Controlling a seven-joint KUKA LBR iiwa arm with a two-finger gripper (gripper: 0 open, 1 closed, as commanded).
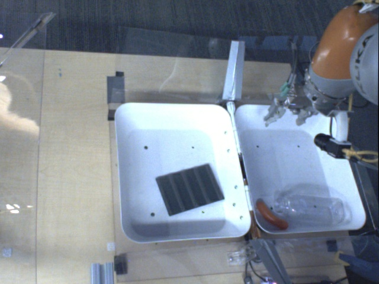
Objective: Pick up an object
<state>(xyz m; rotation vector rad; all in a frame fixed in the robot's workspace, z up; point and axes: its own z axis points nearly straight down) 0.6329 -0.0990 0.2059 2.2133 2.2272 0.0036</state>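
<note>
White plastic makes up both shallow bins, and we see them side by side on the pale wooden surface (71, 176). In the left bin (136, 123), a dark ribbed rectangular mat (189, 189) lies flat, turned at a slant, near the middle toward the lower edge. In the right bin (278, 152), a clear plastic bottle (309, 205) lies on its side in the lower right corner, hard to make out against the white floor. Just beside it, at the bin's lower left corner, a reddish-brown sausage-shaped object (271, 214) rests against the wall.

We find the tool (288, 112) at the upper right of the frame, hanging over the top edge of the right bin, well apart from the bottle and the sausage-shaped object. Its fingers appear spread apart with nothing between them. Above it, the arm's orange band (337, 40) fills the upper right corner.

A grey metal bar (233, 71) runs upward from the seam between the bins, just left of the tool. A clear sheet (35, 99) covers the left of the frame.
</note>
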